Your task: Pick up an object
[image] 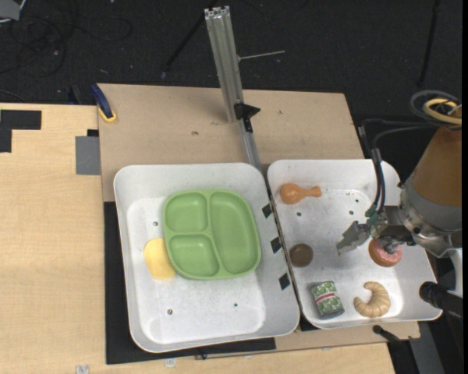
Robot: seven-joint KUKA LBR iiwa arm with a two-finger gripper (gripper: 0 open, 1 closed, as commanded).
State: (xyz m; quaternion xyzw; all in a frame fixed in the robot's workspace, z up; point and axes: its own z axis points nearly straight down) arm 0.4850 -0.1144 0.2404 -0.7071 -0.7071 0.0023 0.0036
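I see gripper (364, 233) over right bin (327, 179), grip state unclear. Wooden bench (171, 123) under bin, black floor beyond, metal post (225, 61) behind bin.

No legible text, brand, number or sign found. The small green packet (326, 299), at about 5 o'clock in the right bin (327, 179), bears a printed pattern too small to read.
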